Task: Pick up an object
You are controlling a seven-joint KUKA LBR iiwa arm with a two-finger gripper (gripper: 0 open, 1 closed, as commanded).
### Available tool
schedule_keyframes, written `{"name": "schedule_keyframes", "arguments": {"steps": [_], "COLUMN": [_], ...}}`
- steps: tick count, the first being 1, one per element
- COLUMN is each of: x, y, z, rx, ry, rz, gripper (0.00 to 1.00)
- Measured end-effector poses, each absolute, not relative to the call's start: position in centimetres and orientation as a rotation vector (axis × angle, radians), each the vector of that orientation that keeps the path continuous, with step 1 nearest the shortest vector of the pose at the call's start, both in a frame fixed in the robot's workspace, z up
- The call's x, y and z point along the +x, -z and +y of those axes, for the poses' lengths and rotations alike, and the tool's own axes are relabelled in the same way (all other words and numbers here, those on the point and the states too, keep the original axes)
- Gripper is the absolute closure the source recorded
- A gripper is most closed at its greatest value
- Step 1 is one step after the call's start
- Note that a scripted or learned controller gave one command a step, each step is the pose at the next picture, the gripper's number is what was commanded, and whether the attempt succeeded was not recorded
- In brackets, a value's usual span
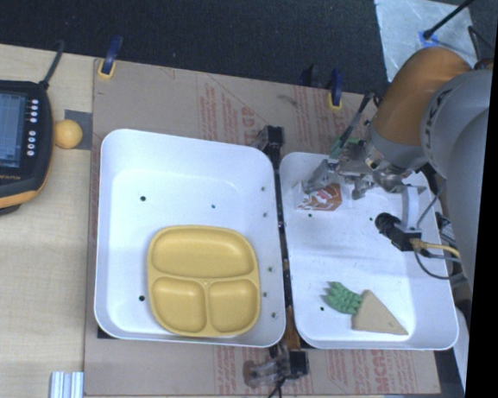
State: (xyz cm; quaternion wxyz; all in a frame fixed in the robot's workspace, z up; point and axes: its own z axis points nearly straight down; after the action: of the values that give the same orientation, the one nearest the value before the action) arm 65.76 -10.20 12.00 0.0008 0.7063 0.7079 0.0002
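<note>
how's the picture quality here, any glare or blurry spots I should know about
Camera view: even, soft lighting, faint shadows inside the left bin; the white right bin looks bright, nearly washed out; the yellow tray is sharp; the claw and the small packet beneath it are cluttered and hard to resolve.

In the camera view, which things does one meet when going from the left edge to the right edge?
Control pendant → yellow ball → yellow divided tray → small packet → green toy → tan wedge.
</note>
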Motion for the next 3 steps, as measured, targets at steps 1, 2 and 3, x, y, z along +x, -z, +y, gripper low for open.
{"name": "schedule_keyframes", "arguments": {"steps": [1, 2, 3], "x": [65.7, 65.6, 65.7], "y": [-21.4, -19.2, -20.9], "z": [-12.7, -8.9, -9.2], "rx": [2.219, 2.217, 2.219], "ry": [0.000, 0.005, 0.001], "rz": [2.223, 2.229, 2.225], "gripper": [0.00, 0.00, 0.00]}}
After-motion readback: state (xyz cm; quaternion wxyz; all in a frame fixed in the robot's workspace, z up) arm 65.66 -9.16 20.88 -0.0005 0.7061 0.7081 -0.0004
